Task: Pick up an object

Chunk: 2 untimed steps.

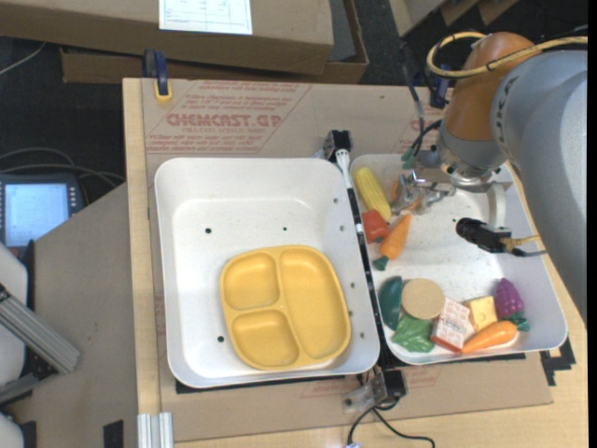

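Observation:
My gripper (411,197) hangs low over the back left part of the right bin (552,317), reaching in from the right under the orange wrist band. Right beneath and just in front of it lies a small orange carrot (396,237), pointing toward the bin's front left. A yellow corn cob (370,189) lies just left of the gripper, and a red toy piece (374,224) sits between the corn and the carrot. Nothing visibly sits in the gripper.
The right bin's front holds a green pepper (390,293), a tan disc (423,299), a leafy green piece (411,331), a red-and-white box (452,324), a cheese wedge (482,312), purple grapes (506,297) and another carrot (490,336). A yellow divided plate (280,306) lies in the left bin (173,241).

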Each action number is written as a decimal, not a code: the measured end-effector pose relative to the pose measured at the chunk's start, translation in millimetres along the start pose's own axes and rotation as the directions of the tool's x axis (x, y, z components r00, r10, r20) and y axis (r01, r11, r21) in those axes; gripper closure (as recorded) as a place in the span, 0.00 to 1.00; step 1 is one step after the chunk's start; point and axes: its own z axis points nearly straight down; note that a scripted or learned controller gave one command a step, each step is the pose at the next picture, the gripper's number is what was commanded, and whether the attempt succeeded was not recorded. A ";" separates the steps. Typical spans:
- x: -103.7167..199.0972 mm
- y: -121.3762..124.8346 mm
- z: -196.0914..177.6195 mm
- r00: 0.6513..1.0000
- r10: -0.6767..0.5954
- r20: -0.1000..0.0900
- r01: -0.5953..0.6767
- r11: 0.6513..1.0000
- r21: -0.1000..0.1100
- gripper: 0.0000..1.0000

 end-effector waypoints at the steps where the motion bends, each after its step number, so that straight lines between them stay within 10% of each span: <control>1: 53.8 -77.4 -98.7 1.000 0.000 -0.002 0.000 0.999 -0.050 1.00; 2: 50.6 -75.0 -93.2 1.000 0.003 0.001 -0.003 0.999 -0.048 0.00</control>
